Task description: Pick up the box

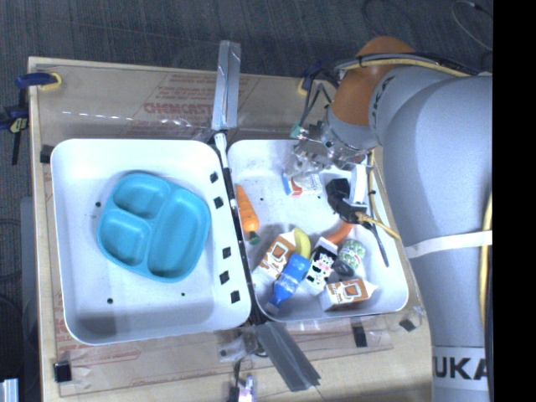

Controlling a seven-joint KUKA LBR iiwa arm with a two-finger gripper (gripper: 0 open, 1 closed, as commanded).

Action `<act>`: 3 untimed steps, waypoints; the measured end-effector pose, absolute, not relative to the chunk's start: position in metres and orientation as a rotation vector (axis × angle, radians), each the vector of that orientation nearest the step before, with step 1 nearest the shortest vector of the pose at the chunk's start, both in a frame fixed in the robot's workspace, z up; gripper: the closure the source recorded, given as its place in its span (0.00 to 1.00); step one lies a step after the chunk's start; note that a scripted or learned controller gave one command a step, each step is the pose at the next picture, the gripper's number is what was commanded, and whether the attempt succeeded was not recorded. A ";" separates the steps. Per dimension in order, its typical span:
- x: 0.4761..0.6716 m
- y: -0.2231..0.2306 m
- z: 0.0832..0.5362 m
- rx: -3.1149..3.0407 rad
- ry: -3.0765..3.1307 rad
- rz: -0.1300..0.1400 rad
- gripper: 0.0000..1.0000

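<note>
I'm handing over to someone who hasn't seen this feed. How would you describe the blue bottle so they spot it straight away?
Start at the right-hand white bin, the one crowded with small items. Along its near edge sits a cluster of cartons; the blue bottle lies tilted in the middle of it, just below the yellow banana. It is the only solid blue item there, flanked by a brown-and-white carton and a black-and-white cow-print carton.

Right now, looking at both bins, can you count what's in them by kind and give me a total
Blue divided trays: 1, the tray in the left bin.
Carrots: 1, the carrot in the right bin.
Small printed cartons: 3, the left carton, the cow-print carton and the right carton.
Blue bottles: 1, the bottle.
Total: 6; smaller pieces in that pile are too jumbled to sort.
</note>
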State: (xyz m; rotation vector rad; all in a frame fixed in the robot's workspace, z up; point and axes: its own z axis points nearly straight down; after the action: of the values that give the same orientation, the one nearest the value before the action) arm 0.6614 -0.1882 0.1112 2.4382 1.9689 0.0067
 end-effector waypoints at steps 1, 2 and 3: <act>0.661 -0.188 0.111 2.438 1.970 0.006 0.00; 0.657 -0.156 0.144 2.324 2.113 -0.001 0.00; 0.657 -0.045 0.192 2.269 2.174 -0.002 0.00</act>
State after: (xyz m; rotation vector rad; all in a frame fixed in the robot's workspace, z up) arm 0.6569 -0.0451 0.1924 2.2689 2.1744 -0.0018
